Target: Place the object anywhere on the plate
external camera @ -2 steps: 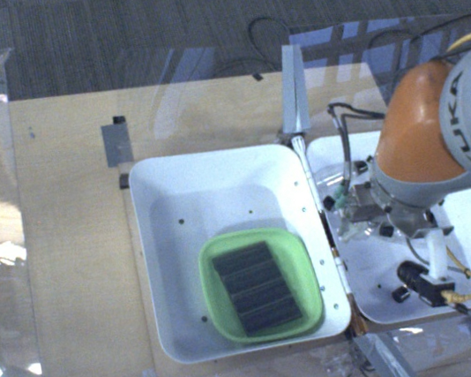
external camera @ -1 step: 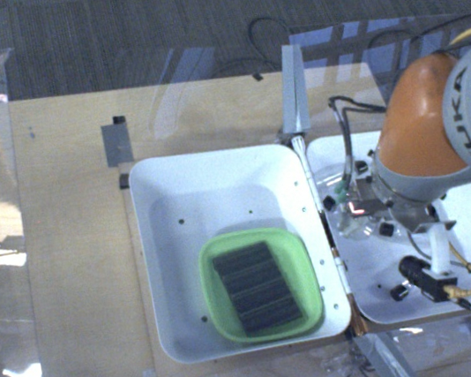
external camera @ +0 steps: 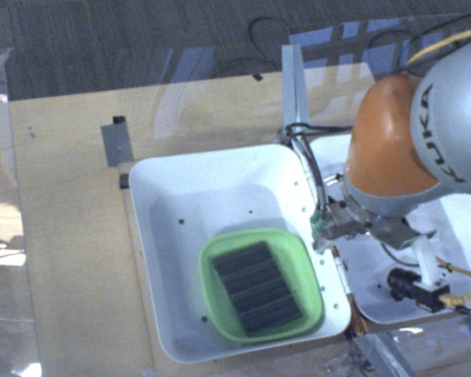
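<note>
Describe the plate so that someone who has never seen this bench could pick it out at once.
Start with the two shallow white bins side by side on the wooden bench, and take the left bin, away from the grey and orange arm. In its lower half lies a light green, square plastic plate with rounded corners. It is the only green thing there, and a dark ridged rectangular block lies on it.

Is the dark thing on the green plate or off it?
On it. The dark ridged object lies flat inside the green plate, which sits in the left white bin.
</note>
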Robot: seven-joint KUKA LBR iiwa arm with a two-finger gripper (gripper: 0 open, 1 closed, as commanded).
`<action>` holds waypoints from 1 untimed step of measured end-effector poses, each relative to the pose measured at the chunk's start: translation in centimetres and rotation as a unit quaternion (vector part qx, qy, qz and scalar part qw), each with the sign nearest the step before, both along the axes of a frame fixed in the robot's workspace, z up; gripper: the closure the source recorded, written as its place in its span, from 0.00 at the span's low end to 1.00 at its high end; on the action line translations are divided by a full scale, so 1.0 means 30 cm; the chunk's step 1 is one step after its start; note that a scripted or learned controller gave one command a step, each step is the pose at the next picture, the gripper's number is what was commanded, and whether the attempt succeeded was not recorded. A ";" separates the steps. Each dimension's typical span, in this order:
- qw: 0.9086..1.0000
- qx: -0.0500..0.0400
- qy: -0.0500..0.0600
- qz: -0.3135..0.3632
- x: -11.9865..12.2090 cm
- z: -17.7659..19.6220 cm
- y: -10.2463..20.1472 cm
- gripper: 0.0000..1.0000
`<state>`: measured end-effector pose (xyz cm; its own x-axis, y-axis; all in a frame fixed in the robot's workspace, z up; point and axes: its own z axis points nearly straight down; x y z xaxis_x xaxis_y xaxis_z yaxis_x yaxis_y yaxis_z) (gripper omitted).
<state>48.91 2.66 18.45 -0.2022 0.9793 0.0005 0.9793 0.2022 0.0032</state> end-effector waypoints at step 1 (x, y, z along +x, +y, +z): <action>0.994 0.000 -0.002 0.112 -0.003 0.003 0.242 1.00</action>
<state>48.80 9.92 18.53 -0.4159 0.9094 -0.0006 0.9094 0.4159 0.0063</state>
